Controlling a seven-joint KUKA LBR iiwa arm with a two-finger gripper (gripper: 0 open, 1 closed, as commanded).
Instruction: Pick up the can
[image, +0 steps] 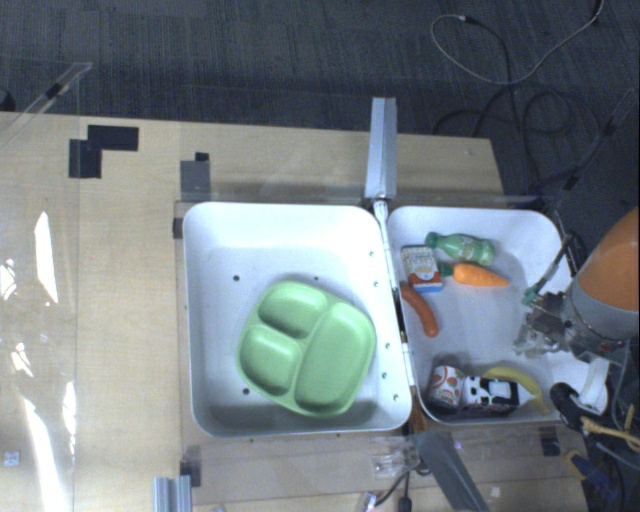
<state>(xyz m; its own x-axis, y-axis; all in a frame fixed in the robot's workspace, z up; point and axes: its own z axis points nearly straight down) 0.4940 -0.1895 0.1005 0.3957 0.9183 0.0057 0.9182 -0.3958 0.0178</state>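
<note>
The can (446, 384) is lying on its side in the near left corner of the right bin (545, 225), tucked against the near wall and close to the divider between the two bins. Just to its right a black-and-white toy (492, 392) is touching or nearly touching it, and a banana (520, 379) is curving behind that toy. Farther back in the same bin, a sausage (422, 308), a small carton (421, 266), a carrot (480, 277) and a green bottle (460, 246) are sitting well apart from the can. The left bin (205, 330) is holding a green divided plate (306, 347).

The gripper (540, 325) is hanging over the right side of the right bin, well apart from the can and holding nothing; I cannot tell how wide it is standing.

The approach looks like the step in hand. To do it well, the arm should be travelling left and toward the near wall until it is centred over the can's body, then descending with the fingers straddling the can across its short width. The crowding matters: the wall and the neighbouring toy are leaving little room, so a slightly offset descent could be catching the toy or the bin rim instead.
</note>
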